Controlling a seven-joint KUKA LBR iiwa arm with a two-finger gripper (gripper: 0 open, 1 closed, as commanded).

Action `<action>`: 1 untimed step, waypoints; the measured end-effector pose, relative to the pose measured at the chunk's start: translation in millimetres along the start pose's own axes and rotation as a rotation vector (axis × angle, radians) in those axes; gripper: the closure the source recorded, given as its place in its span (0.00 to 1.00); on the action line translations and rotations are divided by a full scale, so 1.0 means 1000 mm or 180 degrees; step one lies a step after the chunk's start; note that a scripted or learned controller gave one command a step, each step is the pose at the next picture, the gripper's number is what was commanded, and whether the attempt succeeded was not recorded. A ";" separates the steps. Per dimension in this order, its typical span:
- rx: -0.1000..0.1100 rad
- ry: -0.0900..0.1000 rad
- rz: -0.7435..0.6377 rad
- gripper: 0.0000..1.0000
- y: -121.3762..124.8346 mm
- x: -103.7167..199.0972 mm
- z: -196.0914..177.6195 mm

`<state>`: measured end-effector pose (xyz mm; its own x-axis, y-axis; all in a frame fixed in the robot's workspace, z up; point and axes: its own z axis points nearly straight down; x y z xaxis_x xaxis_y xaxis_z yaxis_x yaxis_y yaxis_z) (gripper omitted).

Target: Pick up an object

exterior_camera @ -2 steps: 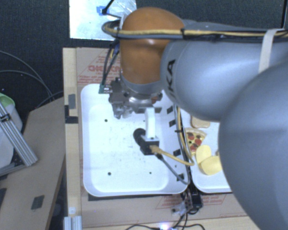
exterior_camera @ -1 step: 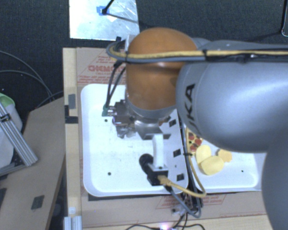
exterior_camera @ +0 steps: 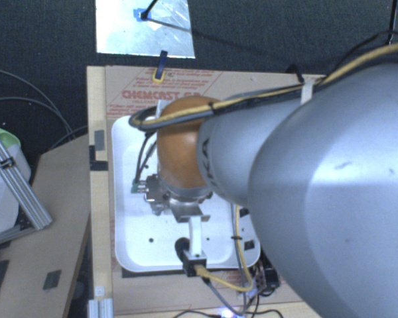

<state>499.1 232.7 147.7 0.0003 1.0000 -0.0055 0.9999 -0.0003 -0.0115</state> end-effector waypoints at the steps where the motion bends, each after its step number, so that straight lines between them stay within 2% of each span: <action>1: -0.0050 0.0020 0.0000 1.00 0.080 0.001 0.066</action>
<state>578.5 233.6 81.2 0.0002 1.0000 0.0008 1.0000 -0.0002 0.0041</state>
